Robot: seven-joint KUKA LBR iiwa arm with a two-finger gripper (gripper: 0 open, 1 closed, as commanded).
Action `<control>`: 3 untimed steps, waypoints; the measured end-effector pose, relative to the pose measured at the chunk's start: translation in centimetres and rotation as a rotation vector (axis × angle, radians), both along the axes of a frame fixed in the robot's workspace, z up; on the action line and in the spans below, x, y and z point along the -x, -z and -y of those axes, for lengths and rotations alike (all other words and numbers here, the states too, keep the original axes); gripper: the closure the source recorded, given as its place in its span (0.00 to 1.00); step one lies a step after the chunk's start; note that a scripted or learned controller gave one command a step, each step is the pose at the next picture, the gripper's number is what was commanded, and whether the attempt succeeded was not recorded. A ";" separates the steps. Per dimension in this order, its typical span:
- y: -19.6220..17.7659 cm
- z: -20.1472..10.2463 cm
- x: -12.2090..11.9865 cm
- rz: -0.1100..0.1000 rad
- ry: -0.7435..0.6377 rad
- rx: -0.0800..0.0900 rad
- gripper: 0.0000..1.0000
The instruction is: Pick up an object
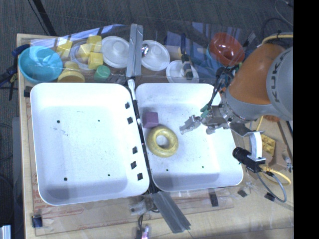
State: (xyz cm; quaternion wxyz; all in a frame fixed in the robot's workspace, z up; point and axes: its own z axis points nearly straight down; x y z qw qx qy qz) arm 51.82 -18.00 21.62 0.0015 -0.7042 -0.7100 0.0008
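Observation:
In the right bin [209, 168] a yellow ring [163, 141] lies flat near the left wall. A small purple block [150, 118] sits just above it, close to but apart from the ring. My gripper [188, 124] hangs over the middle of the right bin, to the right of both objects and slightly above the ring's level in the view. Nothing shows at its tip. The grey arm with its orange band [254, 83] reaches in from the right.
The left bin [79, 138] lies beside the right one, with black clips along the shared wall [135, 133]. Behind the bins stand a blue bowl [40, 63], yellow cups [89, 51], white lids [115, 50] and a red bowl [225, 48]. Cables lie at the right edge.

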 end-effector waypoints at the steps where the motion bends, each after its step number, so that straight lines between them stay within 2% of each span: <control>1: 11.3 -2.0 -0.5 0.004 -0.116 0.001 0.00; 2: 11.8 -3.9 -2.3 0.007 -0.065 0.021 0.00; 3: 10.8 -3.0 -2.4 0.015 -0.058 0.035 1.00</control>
